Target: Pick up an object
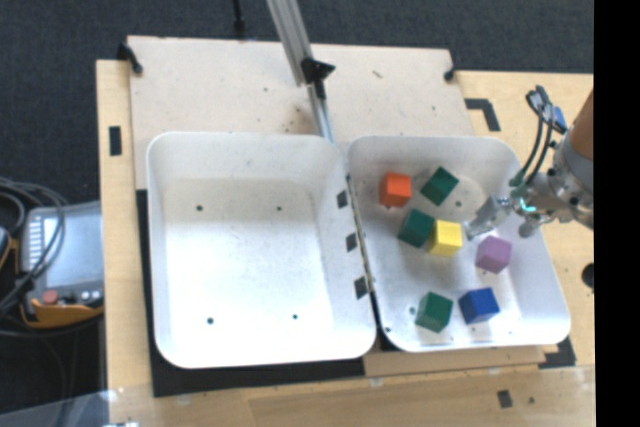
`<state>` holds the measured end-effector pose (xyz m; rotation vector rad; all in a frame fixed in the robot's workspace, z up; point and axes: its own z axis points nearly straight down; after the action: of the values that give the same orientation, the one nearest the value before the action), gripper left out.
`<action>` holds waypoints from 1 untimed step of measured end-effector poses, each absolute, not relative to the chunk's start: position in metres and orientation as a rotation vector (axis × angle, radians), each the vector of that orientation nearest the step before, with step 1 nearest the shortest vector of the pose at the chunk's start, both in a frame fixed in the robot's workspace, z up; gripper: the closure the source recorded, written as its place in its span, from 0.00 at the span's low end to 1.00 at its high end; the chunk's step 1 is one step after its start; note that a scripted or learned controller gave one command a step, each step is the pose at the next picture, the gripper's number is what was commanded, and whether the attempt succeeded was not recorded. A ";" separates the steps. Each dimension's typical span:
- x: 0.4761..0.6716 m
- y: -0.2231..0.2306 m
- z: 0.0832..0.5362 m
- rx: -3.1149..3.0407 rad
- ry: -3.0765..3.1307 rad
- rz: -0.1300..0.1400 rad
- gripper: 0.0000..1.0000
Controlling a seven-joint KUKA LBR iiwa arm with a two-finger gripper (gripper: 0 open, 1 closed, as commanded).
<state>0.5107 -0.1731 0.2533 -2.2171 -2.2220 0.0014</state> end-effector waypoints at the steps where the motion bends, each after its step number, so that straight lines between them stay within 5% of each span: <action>1: 0.511 -0.173 0.255 -2.221 -2.224 -0.002 0.00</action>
<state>0.5114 -0.1733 0.2552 -2.2208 -2.2238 -0.0021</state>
